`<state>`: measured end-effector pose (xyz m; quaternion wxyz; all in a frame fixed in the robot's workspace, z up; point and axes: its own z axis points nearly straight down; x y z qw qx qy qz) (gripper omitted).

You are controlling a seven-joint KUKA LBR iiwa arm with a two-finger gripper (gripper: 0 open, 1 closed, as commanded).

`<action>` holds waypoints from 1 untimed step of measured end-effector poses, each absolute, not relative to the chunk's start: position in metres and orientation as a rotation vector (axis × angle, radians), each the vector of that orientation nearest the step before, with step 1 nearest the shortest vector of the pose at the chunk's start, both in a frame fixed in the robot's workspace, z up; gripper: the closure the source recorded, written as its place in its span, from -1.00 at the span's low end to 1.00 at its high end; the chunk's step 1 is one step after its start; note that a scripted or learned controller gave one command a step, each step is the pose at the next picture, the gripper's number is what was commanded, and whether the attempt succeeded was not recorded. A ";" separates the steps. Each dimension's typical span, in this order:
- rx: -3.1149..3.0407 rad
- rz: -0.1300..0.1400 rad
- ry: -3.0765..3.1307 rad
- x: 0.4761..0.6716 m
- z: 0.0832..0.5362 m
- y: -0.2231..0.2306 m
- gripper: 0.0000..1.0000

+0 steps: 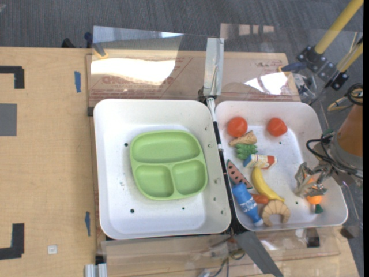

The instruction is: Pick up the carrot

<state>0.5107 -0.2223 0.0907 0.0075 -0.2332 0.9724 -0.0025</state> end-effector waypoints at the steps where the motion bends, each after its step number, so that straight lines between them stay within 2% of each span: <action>1: -0.940 0.001 2.992 0.501 0.132 -0.140 1.00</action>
